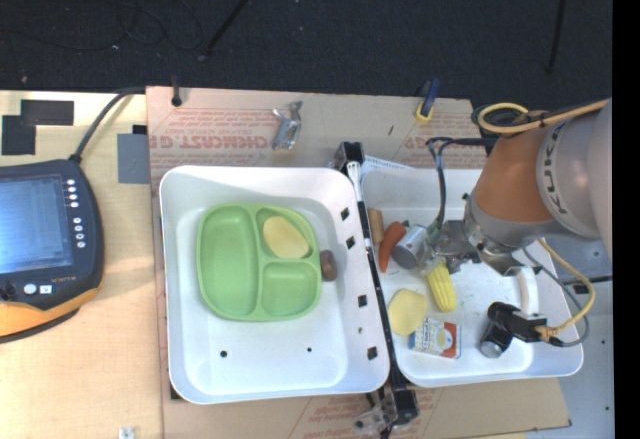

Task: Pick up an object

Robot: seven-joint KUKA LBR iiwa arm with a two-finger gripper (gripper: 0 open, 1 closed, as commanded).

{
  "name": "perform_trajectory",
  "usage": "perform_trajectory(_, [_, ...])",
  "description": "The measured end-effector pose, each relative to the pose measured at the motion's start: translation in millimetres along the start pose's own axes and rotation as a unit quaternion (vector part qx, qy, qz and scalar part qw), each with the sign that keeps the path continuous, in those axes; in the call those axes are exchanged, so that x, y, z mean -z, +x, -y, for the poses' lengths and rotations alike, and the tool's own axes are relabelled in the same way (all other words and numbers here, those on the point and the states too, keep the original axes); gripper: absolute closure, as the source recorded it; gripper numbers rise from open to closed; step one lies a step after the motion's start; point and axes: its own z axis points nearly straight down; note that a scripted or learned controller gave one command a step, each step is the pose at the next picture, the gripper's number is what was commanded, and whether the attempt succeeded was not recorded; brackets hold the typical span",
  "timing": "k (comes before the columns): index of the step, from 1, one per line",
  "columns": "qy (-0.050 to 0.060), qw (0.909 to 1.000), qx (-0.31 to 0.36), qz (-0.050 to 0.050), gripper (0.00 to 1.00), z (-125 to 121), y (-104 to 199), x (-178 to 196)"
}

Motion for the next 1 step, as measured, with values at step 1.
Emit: perform_trajectory(1, [0.001, 1.0, 0.002, -0.003, 1.0, -28.2, 70.2, 100.3])
